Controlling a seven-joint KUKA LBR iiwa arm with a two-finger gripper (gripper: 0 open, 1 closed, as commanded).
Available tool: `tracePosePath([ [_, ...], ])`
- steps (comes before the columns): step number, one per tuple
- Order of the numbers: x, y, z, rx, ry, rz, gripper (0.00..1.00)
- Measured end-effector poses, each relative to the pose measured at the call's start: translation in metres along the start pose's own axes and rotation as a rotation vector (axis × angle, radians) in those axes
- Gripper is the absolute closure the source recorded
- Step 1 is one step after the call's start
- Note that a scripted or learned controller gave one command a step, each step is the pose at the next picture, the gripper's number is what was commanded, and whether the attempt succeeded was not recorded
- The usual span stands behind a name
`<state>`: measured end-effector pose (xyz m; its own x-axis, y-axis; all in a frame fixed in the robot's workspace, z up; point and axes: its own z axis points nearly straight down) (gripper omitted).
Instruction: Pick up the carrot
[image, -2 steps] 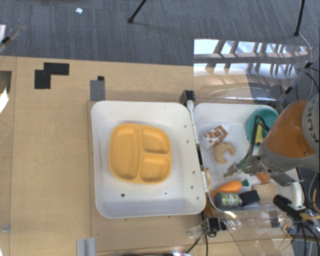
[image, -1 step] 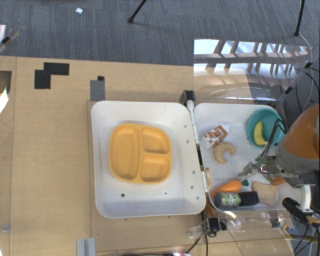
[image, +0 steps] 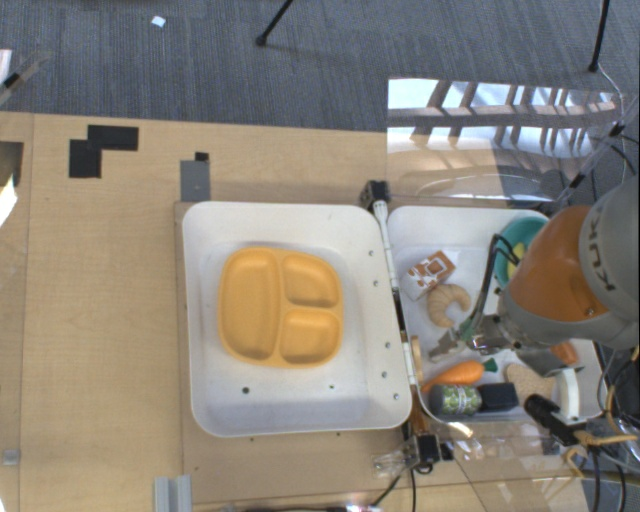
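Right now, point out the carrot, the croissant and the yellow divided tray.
carrot (image: 458, 374): camera view, middle of its orange body, right bin.
croissant (image: 449, 299): camera view, centre of its curved tan body, right bin.
yellow divided tray (image: 247, 305): camera view, floor of its long left compartment, left bin.

The grey arm with the orange band (image: 560, 275) comes in from the right side and bends down over the right part of the scene. Its orange section is wide and round, and it sits just right of and above the end effector (image: 452, 342). The end effector points to the lower left, with thin metallic fingers (image: 441, 347) at its tip, slightly spread apart, nothing between them.
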<state>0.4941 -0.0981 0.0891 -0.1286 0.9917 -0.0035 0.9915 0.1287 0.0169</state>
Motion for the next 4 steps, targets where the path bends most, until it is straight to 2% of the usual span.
tracePosePath([
  [1, -0.004, -0.001, -0.001, -0.004, -0.002, -0.413, 0.0],
  [2, -0.002, 0.003, -0.012, -0.01, -0.001, -0.416, 1.0],
  [3, -0.002, 0.002, -0.012, -0.01, 0.0, -0.416, 0.0],
  [4, -0.016, -0.003, -0.001, -0.001, 0.004, -0.684, 0.0],
])
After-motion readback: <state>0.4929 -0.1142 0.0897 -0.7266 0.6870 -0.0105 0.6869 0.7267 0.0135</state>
